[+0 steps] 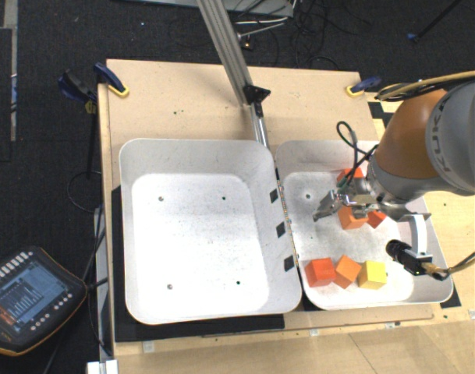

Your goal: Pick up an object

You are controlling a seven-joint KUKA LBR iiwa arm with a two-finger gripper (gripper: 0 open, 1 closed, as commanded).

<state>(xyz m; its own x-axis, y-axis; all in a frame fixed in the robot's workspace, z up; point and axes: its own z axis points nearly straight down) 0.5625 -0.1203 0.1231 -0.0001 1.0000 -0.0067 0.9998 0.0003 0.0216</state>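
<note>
arm low in right bin (428, 291) | gripper (348, 205) over orange block (351, 218) to grab it | jaws: cannot tell

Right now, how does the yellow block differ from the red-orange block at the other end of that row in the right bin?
The yellow block is yellow; the red-orange block is a deep red-orange. The yellow block ends the row on the side nearer the arm, while the red-orange block ends it nearer the divide between the bins. Each touches the orange block between them. Both are small cubes of similar size, lying free on the right bin floor, apart from the gripper.
</note>
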